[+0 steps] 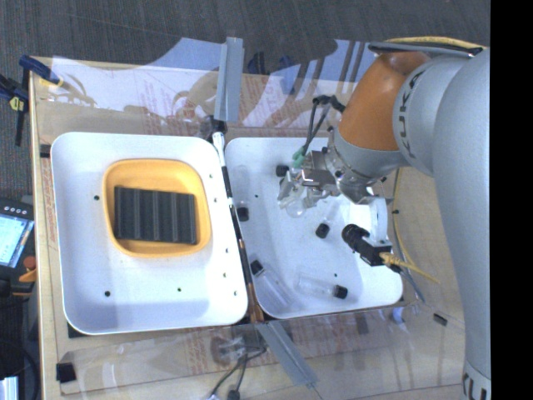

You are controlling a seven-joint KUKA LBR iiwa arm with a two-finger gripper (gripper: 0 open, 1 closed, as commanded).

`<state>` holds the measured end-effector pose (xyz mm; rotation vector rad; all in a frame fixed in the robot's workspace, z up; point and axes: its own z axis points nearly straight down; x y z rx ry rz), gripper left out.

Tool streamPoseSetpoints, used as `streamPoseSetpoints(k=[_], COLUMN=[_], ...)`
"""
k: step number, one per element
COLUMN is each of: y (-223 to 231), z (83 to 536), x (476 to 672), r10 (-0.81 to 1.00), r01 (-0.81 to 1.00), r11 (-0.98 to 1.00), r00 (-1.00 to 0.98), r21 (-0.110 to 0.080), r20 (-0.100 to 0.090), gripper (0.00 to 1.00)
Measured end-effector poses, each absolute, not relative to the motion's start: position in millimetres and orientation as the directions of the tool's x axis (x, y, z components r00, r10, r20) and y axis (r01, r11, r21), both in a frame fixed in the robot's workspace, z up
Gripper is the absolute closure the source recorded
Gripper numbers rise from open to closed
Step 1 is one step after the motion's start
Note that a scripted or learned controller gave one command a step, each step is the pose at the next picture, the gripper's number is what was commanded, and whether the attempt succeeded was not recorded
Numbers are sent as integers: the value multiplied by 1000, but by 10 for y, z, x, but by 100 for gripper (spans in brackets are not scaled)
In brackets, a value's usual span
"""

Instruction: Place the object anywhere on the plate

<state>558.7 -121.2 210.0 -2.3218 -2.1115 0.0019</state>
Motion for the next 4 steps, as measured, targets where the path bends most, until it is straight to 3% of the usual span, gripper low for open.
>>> streamPoseSetpoints(k=[2, 3, 4], y=[-539, -538, 122], z=[1913, 1914, 1913], x=[5746, 5747, 6109], r10=[944, 944, 951], r01=[944, 944, 951], r11=[331, 331, 308], r00=[-331, -331, -308], r21=[-4, -4, -2], r20=[2, 2, 0], gripper=[100, 0, 0])
